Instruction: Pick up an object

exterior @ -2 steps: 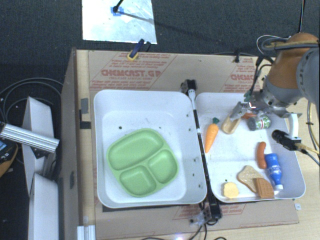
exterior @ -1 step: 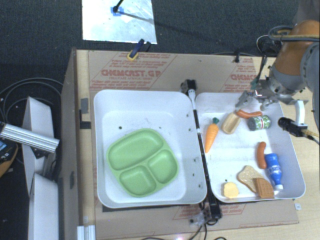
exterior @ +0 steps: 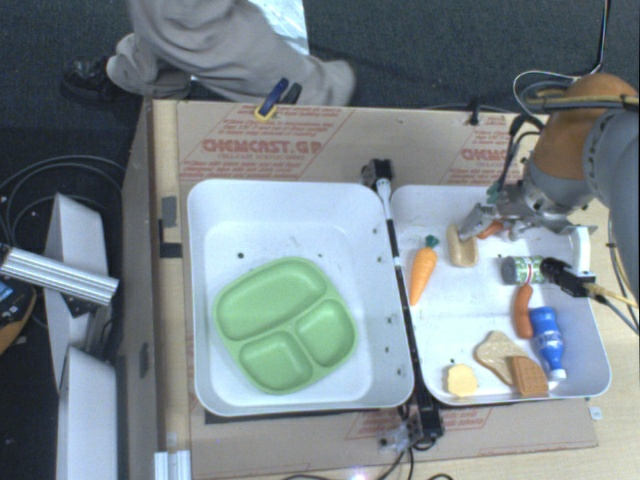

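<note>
White plastic forms 2 shallow bins side by side on the cardboard-covered bench (exterior: 300,128). A green divided tray (exterior: 285,323) with 3 compartments lies in the left bin (exterior: 230,208). The right bin (exterior: 430,328) holds a toy carrot (exterior: 422,271), a pale bread-like piece (exterior: 461,247), a small dark can (exterior: 523,269), an orange sausage (exterior: 522,311), a blue bottle (exterior: 547,340), a tan slice with a brown wafer (exterior: 510,363) and a yellow chunk (exterior: 461,379). The gripper (exterior: 492,218) sits low over the right bin's far end, just beside the bread-like piece; whether its jaws are spread or pressed together I cannot tell.
</note>
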